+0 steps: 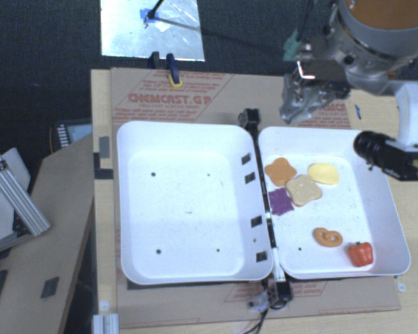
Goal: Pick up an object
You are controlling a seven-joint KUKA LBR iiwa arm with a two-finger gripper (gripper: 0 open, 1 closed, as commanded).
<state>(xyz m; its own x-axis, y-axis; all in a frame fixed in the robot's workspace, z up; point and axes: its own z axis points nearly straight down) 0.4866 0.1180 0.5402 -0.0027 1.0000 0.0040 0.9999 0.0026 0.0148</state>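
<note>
while end effector [301,110] hovers beyond right bin [393,218] rim, toys [305,189] cluster centrally.

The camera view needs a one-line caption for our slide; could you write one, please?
End effector above the right bin's far edge; toy foods including a red pepper inside.

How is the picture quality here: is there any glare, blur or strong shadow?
In the camera view, the foil sheet behind the bench glares brightly; the hand above the right bin looks slightly blurred; the toy foods, such as the red pepper, cast only soft shadows.
</note>
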